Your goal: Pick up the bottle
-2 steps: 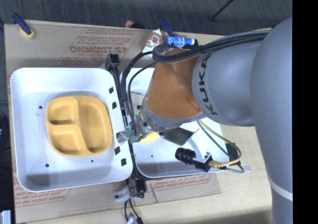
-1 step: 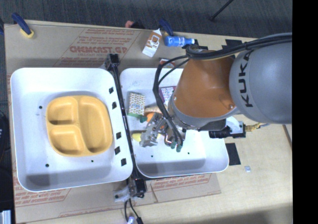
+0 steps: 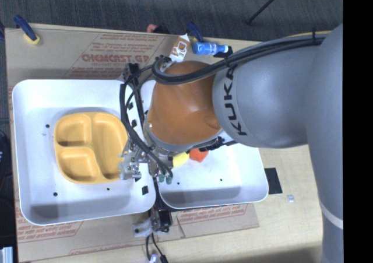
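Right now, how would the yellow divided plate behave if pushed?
The yellow divided plate looks like moulded plastic: probably stiff and light. Lying flat on the left bin's smooth floor, it would likely slide, not tip or roll.

Even, bright overhead light, soft shadows inside the white bins (image 3: 29, 139), slight overall blur.

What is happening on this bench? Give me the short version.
A grey KUKA arm with an orange band reaches in from the right, its gripper low over the divide between the two white bins. The left bin holds a yellow divided tray. In the right bin, a yellow item and an orange-red item peek out from under the arm. No bottle can be made out, and nothing is visibly held.
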